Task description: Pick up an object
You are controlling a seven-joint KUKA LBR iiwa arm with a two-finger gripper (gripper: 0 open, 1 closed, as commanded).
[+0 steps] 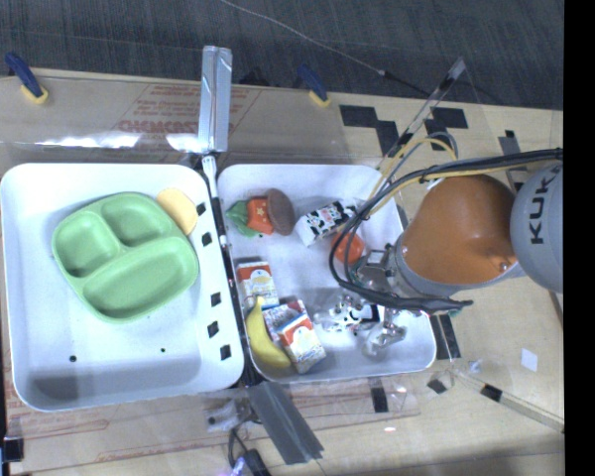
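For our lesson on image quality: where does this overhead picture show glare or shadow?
Camera view: glare streaks the clear plastic sheet behind the left bin; a highlight shines on the orange band; a soft shadow lies in the left bin's near corner.

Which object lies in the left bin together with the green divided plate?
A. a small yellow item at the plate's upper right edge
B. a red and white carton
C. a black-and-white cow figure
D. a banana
A: the small yellow item sits against the upper right edge of the green divided plate in the left bin, while the other toys lie in the right bin.
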